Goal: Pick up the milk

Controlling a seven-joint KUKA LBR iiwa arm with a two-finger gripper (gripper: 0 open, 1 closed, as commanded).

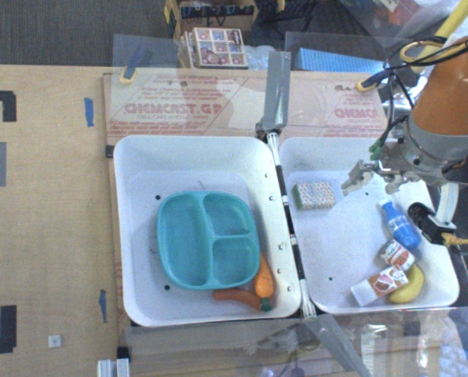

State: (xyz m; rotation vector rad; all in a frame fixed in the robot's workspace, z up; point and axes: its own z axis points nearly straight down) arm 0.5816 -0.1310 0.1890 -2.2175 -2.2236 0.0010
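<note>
Open gripper (375, 175) hovering empty over right bin (328, 250), fingers spread, orange-banded arm (446, 100) reaching in from right. Milk carton (382, 283) lying at bin's near right corner, touching banana (411, 285); blue bottle (399, 226) just beyond. Speckled sponge (315, 195) near divider. Teal divided plate (209, 239), carrot (264, 280) in left bin (140, 163).

Viewpoint: one fixed camera above the bench, looking down at a slant.
Facing: toward the two shallow white plastic bins (195, 151), set side by side mid-frame; floor clutter lies beyond them at the top.
Nearness: far enough to take in both bins whole, with the pale wooden benchtop (38, 210) left of them.
Arm entry: the grey arm with orange band (442, 104) enters right of the bins.
Shared field: single view.
</note>
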